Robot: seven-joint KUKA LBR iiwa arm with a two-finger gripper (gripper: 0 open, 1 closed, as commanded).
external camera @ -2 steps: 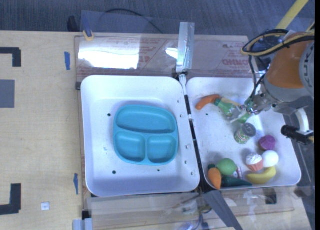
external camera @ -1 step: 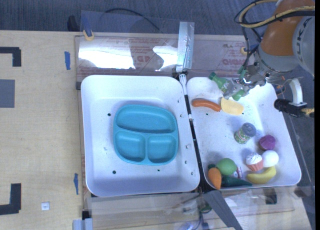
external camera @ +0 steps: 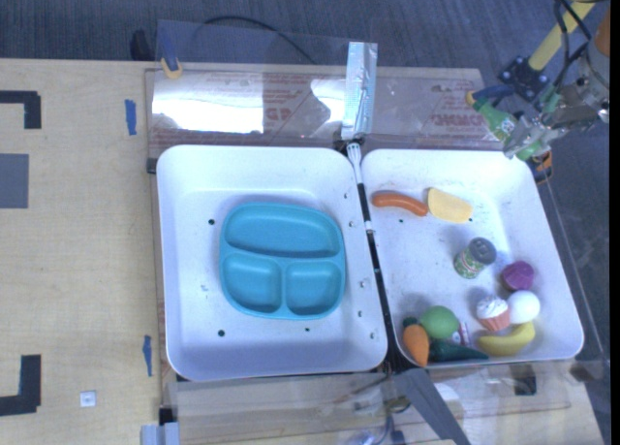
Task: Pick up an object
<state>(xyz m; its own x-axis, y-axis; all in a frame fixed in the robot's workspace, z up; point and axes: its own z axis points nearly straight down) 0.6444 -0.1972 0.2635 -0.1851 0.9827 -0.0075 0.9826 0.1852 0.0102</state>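
The right bin (external camera: pixel 542 230) holds several small toys. An orange sausage (external camera: pixel 399 203) and a yellow wedge (external camera: pixel 449 206) lie near its far edge. A small can (external camera: pixel 475 257) stands in the middle. A purple piece (external camera: pixel 517 273), a white ball (external camera: pixel 524 306), a cupcake (external camera: pixel 493 313) and a banana (external camera: pixel 508 340) crowd the near right corner. A green ball (external camera: pixel 440 322) and an orange carrot (external camera: pixel 416 342) sit at the near left.
The left bin (external camera: pixel 184 239) bears a blue divided plate (external camera: pixel 283 259). A raised divider (external camera: pixel 360 230) separates the two bins. Cables and hardware (external camera: pixel 531 113) hang past the right bin's far right corner. A clear panel (external camera: pixel 252 104) stands behind the bins.
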